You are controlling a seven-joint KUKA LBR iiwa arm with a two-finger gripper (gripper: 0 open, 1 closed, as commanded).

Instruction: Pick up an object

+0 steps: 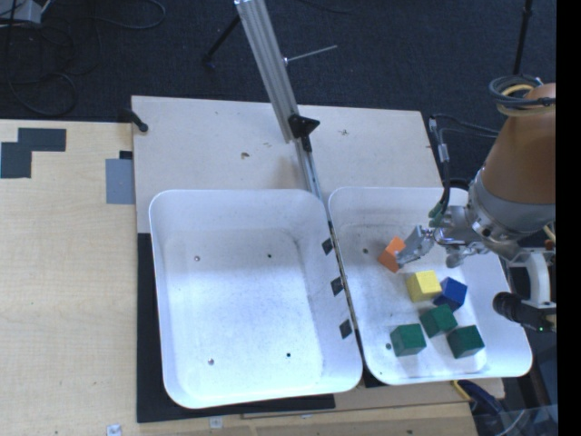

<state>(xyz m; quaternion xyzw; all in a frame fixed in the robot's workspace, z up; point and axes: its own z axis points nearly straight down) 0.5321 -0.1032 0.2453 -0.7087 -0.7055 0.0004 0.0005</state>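
Beside the orange block (392, 253) in the right-hand bin (363, 209), the robot's hand (419, 244) reaches in low, its metal tip just at the block's right face; whether that hand is open, closed or gripping cannot be told from where I stand. The orange block sits tilted, up and to the left of a yellow block (423, 285), with a blue block (453, 292) just right of the yellow one and three green blocks (408, 339) (439, 320) (466, 341) clustered below it, nearer the bin's front rim. By the look of them these are small, light, rigid cubes with flat faces and hard edges, unlikely to crush or bend, though smooth sides could slip under an off-centre squeeze. Two opposite flat faces of the orange block, taken square-on, would seem the safest hold; its tilt may call for care. Left of the orange block, across the divider, lies the second bin (182, 209).
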